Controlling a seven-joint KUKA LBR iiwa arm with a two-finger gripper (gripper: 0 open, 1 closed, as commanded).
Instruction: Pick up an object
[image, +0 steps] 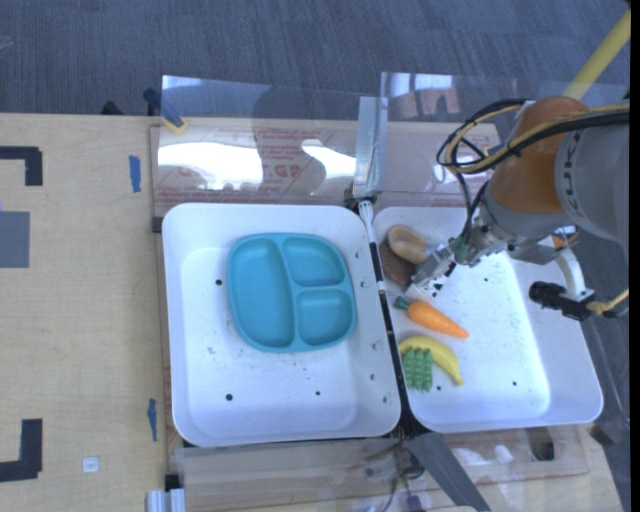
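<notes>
Toy carrot (438, 318) lies in the right bin (530, 385) beside a banana (437, 356); the pincer (432, 276) hovers just above it, fingers spread, holding nothing.

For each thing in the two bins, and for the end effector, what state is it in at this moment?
Blue divided plate: flat in the left bin, nothing in its compartments.
Brown bread-like piece: lying in the right bin, by the divider.
Carrot: lying on its side, free.
Banana: lying beside the green piece, free.
End effector: low over the right bin, near the brown piece, holding nothing visible.
</notes>
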